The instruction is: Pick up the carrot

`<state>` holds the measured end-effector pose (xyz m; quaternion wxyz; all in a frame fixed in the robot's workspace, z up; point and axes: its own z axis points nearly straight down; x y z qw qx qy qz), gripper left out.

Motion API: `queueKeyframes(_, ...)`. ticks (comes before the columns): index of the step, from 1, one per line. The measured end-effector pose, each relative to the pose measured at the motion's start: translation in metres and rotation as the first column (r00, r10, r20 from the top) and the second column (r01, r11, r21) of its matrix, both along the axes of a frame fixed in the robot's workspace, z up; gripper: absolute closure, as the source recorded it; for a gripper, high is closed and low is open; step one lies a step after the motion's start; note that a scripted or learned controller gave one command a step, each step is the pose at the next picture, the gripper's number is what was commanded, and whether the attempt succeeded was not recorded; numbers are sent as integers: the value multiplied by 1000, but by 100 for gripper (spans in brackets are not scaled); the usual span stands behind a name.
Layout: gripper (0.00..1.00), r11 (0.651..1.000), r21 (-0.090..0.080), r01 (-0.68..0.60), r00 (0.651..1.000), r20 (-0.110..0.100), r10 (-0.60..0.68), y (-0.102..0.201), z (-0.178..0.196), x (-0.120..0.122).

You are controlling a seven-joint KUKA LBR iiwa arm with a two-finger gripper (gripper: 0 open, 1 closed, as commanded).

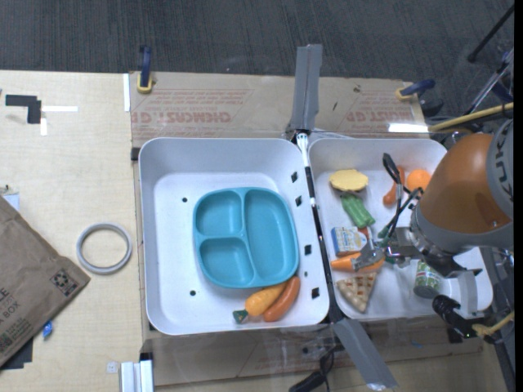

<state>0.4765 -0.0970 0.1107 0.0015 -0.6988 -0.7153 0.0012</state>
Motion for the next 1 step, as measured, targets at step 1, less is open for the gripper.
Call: queueKeyframes(1,0,934,-4,-358,934,6,358,2,-18,30)
